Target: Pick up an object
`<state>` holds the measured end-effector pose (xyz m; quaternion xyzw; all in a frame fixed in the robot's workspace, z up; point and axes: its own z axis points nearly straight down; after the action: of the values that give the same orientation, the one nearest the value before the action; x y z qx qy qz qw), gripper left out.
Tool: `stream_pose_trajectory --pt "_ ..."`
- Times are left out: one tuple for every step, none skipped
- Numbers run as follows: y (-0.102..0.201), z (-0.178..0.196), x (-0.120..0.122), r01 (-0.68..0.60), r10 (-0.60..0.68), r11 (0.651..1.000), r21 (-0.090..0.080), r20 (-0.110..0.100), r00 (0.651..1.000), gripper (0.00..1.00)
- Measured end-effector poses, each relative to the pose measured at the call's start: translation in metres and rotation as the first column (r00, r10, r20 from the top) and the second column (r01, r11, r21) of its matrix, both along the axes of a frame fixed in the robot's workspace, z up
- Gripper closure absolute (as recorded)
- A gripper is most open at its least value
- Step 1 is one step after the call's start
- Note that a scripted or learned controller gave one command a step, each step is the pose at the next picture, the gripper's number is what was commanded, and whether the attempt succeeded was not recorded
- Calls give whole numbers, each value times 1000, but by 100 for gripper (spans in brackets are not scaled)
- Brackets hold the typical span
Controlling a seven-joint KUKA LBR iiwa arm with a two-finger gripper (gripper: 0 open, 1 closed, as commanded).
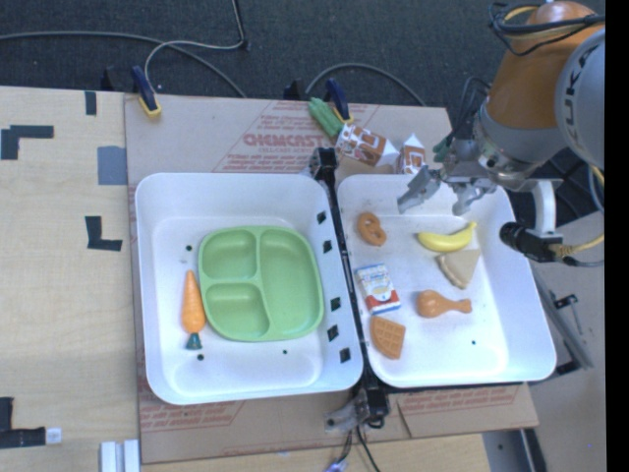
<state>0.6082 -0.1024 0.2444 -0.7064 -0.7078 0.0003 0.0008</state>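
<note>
The two-finger gripper (pixel 442 193) hangs over the far part of the right white bin (pixel 511 347), its grey fingers spread wide with nothing between them, just beyond the yellow plastic banana (pixel 445 237) and to the right of the small brown pretzel (pixel 371 228). The banana lies touching a tan wedge-shaped sandwich slice (pixel 459 266), so a descent there could, I judge, nudge both and let the curved banana slip out sideways. The bin's far wall may also block one finger.
</note>
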Motion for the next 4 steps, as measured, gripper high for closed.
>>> stream_pose_trajectory --pt "28 -61 33 0 0 1000 -1 -1 1000 0" --pt "4 -158 33 0 0 1000 -1 2 1000 0" --pt "6 -159 61 0 0 1000 -1 3 1000 0" --pt "8 -159 60 1 -1 1000 -1 2 1000 0"
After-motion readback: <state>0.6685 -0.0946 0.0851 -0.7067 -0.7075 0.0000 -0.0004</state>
